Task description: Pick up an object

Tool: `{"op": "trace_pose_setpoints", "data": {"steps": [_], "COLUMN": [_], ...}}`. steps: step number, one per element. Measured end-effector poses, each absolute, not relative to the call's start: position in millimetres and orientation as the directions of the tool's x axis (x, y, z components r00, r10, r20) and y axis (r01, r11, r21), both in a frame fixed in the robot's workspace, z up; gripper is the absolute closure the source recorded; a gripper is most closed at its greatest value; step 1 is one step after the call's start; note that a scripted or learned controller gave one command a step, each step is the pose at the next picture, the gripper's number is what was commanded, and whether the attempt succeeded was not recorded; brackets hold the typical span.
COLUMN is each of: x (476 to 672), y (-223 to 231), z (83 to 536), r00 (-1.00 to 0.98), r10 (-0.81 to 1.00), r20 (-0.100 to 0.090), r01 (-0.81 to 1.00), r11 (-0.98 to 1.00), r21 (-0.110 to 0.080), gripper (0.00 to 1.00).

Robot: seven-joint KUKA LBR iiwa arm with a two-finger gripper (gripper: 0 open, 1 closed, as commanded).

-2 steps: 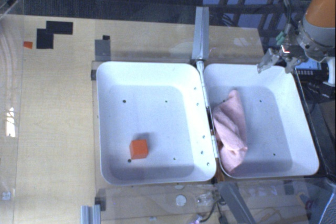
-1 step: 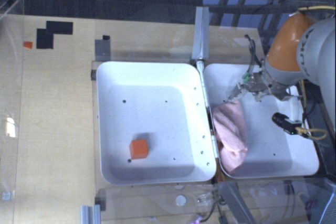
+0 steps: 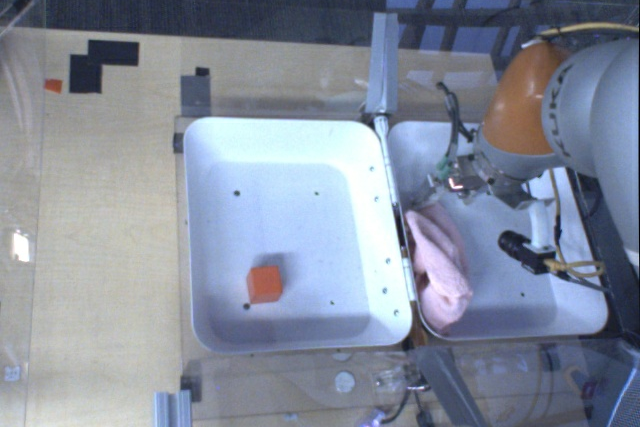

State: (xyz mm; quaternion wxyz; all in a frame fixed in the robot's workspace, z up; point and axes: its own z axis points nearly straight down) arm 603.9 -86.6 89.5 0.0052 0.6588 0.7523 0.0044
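Note:
A small orange cube point(image 3: 265, 284) lies in the left bin point(image 3: 215, 215), near its front left. A pink cloth point(image 3: 440, 260) is bunched along the left wall of the right bin point(image 3: 570, 310). My gripper point(image 3: 455, 180) hangs over the back left part of the right bin, just above the far end of the pink cloth. The grey arm and its orange band cover most of the wrist from this angle.
A metal divider post point(image 3: 383, 65) stands at the back between the two bins. Black blocks point(image 3: 100, 63) and a small orange mark point(image 3: 53, 86) lie on the wooden bench to the far left.

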Motion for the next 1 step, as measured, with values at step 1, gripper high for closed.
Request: {"op": "trace_pose_setpoints", "data": {"steps": [1], "x": [607.9], "y": [-86.6], "z": [104.0], "r00": [-0.133], "r10": [0.991], "r20": [-0.006], "r01": [0.991], "r11": [0.133], "r21": [0.026], "gripper": [1.0]}}
